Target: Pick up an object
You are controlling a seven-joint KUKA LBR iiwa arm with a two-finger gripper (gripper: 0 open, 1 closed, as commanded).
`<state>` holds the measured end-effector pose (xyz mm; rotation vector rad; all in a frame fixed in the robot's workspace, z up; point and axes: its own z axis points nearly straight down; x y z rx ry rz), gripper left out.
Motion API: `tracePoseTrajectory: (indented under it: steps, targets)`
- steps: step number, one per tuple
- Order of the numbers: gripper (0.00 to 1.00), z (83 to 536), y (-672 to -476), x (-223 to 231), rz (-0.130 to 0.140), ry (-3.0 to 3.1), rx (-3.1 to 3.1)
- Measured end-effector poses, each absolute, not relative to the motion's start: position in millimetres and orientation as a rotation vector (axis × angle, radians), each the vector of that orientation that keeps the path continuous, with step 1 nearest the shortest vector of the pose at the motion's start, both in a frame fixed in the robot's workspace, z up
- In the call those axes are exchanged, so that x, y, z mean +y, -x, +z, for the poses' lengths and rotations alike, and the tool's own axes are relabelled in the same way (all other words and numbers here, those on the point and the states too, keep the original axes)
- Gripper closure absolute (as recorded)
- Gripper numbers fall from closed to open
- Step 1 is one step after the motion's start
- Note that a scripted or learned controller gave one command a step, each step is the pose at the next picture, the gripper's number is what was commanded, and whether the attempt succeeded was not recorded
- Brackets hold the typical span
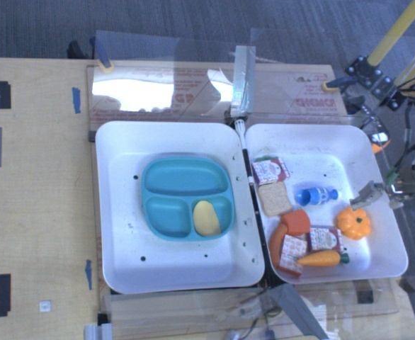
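**At the right bin's right rim: gripper above the toys, holding nothing visible**

At the right edge of the right bin (314, 130), the grey gripper (369, 194) hangs just beyond an orange toy pumpkin (354, 223). Whether it is open or closed, I cannot tell; no object is seen in it. Left of it lies a blue bottle (315, 195), then a square cracker (275, 197) and a red-white packet (270, 170). At the near side lies a carrot (321, 259), touching two small boxes (293, 250). The left bin (115, 190) bears a teal tray (183, 179); a yellow potato (207, 218) sits in its near right compartment.
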<state>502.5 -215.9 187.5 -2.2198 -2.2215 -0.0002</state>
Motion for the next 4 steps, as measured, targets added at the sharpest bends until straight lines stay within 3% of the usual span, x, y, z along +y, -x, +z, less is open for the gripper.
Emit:
tracePoseTrajectory:
  steps: [1,2,3,4]
  targets:
    - [0.0,97,-506.7,-211,-0.021,2.161,-2.273]
    - [0.0,103,-529.7,-212,-0.011,2.273,-2.146]
    - [1.0,115,-531.0,-215,-0.009,2.283,-2.154]
    - [0.0,114,-531.5,-212,-0.012,2.274,-2.153]
